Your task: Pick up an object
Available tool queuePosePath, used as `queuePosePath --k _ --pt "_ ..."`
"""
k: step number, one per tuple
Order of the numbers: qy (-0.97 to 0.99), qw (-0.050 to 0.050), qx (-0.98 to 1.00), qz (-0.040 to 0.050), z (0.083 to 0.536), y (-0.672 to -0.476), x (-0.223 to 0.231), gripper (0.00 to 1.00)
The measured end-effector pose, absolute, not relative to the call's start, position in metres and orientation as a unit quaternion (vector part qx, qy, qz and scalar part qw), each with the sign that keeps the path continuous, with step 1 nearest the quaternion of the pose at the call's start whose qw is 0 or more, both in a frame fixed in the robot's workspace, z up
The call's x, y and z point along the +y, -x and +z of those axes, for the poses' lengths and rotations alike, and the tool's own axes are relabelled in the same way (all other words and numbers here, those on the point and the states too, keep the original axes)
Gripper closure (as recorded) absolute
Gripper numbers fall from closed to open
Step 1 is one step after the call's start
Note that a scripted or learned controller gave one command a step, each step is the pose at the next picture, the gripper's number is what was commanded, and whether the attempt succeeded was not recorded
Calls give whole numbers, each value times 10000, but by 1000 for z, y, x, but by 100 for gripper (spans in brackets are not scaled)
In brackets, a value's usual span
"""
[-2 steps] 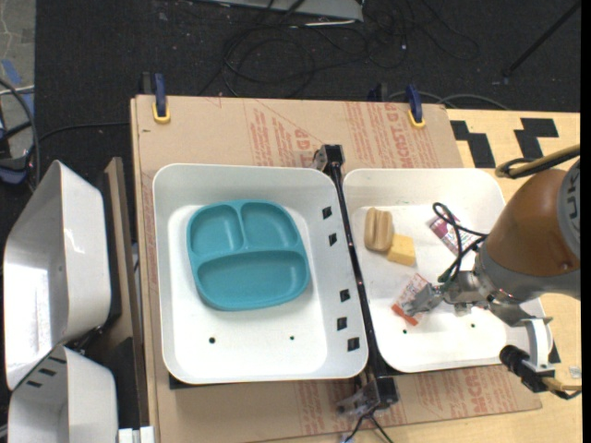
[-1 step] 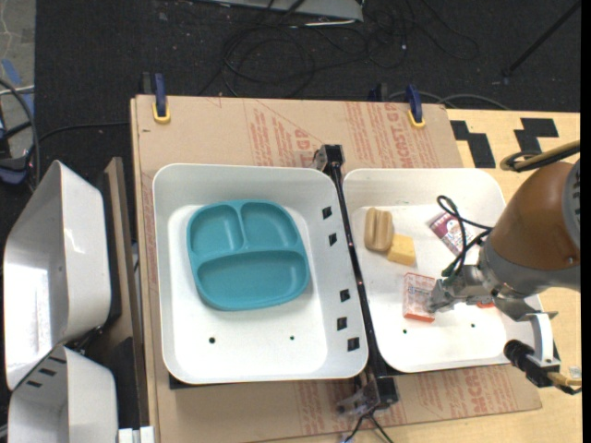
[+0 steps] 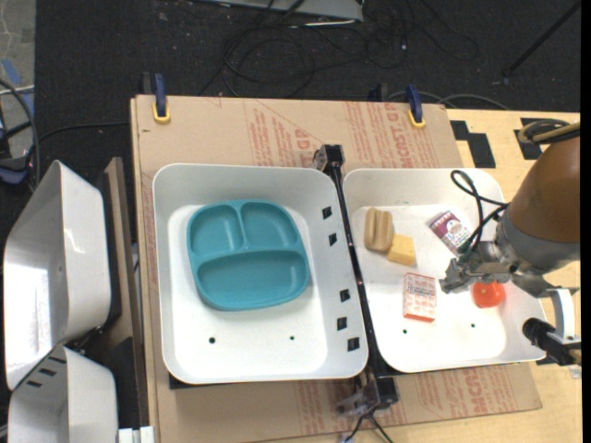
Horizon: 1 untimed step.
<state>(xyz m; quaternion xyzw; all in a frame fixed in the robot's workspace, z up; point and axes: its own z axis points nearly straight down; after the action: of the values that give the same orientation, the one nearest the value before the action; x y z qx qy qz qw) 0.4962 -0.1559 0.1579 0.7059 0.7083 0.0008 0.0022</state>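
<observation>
Bright, even overhead light (pic slightly soft).

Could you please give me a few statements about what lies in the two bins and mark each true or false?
1. The teal divided plate lies in the left bin. True.
2. The tan bread roll lies in the left bin. False: it lies in the right bin, beside the yellow block.
3. The orange-red object sits in the right bin close by the gripper. True.
4. The red and white packet rests on the teal plate. False: it lies on the right bin's floor.
5. The small purple packet is in the right bin. True.
</observation>
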Motion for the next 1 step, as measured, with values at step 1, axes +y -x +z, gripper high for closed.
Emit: queuePosePath --k 1 --pt "-7059 27 7083 13 211 -498 -156 100"
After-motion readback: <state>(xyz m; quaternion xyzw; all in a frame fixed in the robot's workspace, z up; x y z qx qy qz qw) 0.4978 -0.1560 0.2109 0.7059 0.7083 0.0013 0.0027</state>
